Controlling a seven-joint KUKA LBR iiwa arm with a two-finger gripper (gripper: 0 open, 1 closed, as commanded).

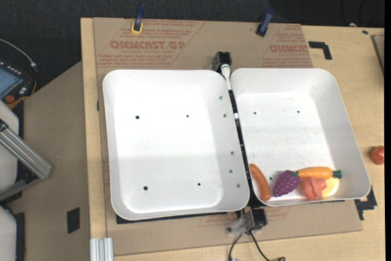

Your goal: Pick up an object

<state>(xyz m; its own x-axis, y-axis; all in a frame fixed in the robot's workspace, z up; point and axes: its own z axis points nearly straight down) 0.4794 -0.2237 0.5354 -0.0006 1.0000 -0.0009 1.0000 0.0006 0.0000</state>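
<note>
Overhead, slanted view of a bench with two shallow white bins side by side on a brown board (201, 40). The left bin (122, 131) shows a few small dark dots on its floor. The right bin (305, 101) holds a cluster of small toy foods, all crowded into its near corner.

In that cluster, an orange sausage-shaped piece (259, 182) lies against the bin's left wall. Just beside it is a purple bunch of grapes (286, 183). To the right, an orange carrot (316, 173) with a green end lies across a pinkish-red piece (311, 189) and a pale yellow piece (332, 187). These last two are partly covered and too small to identify.

A small orange-red object (377, 155) sits on the bench right of the bins, cut off by the frame edge; what it is cannot be told.

Red print on the board reads "CHEMCAST G P" (146, 44) behind the left bin. A second print (287, 47) behind the right bin is partly covered by the bin's rim.

A blue and yellow clamp (138, 22) and a blue clamp (265, 22) grip the board's far edge. A black clip (222, 61) sits at the far end of the seam between the bins, another (253, 217) at the near end, with a cable trailing out of frame. At far left, a device with a blue screen (9, 79) is cut off.
</note>
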